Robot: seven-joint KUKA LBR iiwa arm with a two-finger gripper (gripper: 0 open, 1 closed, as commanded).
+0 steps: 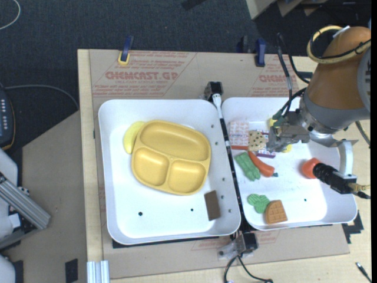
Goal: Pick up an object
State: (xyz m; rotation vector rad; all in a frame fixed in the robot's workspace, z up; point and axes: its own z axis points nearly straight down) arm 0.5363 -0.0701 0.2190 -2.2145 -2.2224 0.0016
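From here I can't make out the gripper clearly; it hangs low over the right white bin, near that bin's left wall, and its jaw state I cannot tell. Just beside it lie a speckled beige square, an orange carrot-shaped piece and a green ridged plastic piece. A yellow three-compartment plastic tray sits in the left white bin. The brown board bench stands on dark carpet.
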